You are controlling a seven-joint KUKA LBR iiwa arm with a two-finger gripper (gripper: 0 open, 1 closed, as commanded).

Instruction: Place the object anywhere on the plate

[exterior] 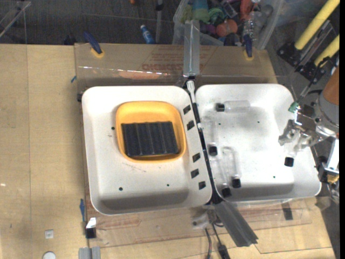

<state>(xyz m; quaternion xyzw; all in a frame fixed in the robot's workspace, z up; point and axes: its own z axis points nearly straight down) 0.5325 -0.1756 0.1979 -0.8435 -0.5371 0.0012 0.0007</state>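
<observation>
Pale wooden bench below, I see the black ribbed slab [150,139] lying flat on the yellow plate [148,108], well left of my gripper [295,134] at the right bin's [253,161] far rim; I cannot tell whether it is open or closed, so I'd keep clear and disturb nothing.

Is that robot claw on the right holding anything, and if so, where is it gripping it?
It cannot be told. The gripper sits over the right bin, and no object is clearly visible between its tips. The yellow plate lies in the left bin.

Robotics lab, plywood bench [32,144], two white bins [102,188], clear tub of toys [226,7]
</observation>
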